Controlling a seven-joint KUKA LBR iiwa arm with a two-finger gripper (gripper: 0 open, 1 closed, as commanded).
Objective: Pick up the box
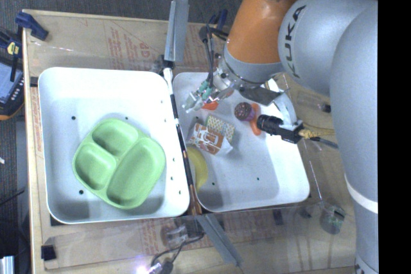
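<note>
The box (pixel 210 138) is a small carton with orange and white print. It lies flat in the left half of the right bin (pixel 289 183), tilted at an angle. My gripper (pixel 201 97) hangs at the bin's far left corner, just beyond the box and a little to its left. Nothing shows in the gripper. The grey arm with its orange band (pixel 263 22) covers the bin's far right part.
A yellow fruit (pixel 200 167) lies by the right bin's left wall, close in front of the box. A brown round item (pixel 243 111) and an orange piece (pixel 255 126) sit right of the box. The left bin (pixel 58 93) holds a green divided plate (pixel 119 163).
</note>
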